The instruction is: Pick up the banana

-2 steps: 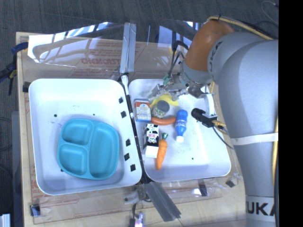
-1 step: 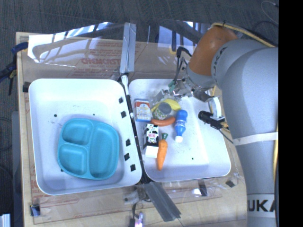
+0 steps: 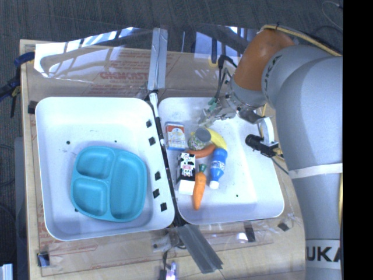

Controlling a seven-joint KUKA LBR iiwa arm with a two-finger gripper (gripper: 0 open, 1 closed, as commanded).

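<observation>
While gripper hovered just above banana in right bin, grasp not yet made; can't tell its state. Next move needed a short descent onto banana.

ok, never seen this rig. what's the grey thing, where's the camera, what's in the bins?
The grey bulk with the orange band is a robot arm reaching in from the right. One fixed camera looks down at a slant on two white bins. The left bin holds a blue divided plate. The right bin holds a cluster: a banana, a carrot, a blue bottle, a small red box and a cow-patterned box. The gripper hangs just above the banana; nothing is visibly held.
</observation>
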